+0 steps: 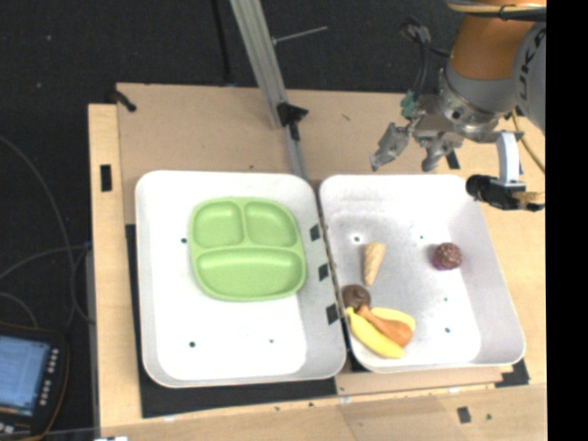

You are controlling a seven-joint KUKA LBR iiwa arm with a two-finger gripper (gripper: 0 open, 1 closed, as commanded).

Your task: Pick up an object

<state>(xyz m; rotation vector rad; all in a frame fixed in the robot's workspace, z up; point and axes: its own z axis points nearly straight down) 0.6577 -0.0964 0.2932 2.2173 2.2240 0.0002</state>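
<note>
Two bins side by side on tabletop (110, 246); left bin (165, 338) holds divided plate (247, 248) toward 12; right bin (478, 329) holds cone (372, 261) near centre, ball (447, 256) at 3, banana (372, 336) and carrot (390, 324) touching at 7; tool (413, 152) beyond bin at 12.

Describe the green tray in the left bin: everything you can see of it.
The green tray is a light green, smooth, plastic-looking plate with rounded corners and three compartments: two small ones along its far side, one long one along its near side. All three look bare. It lies flat, turned slightly, in the far half of the left bin, resting on the bin's floor. Nothing else touches it.
</note>
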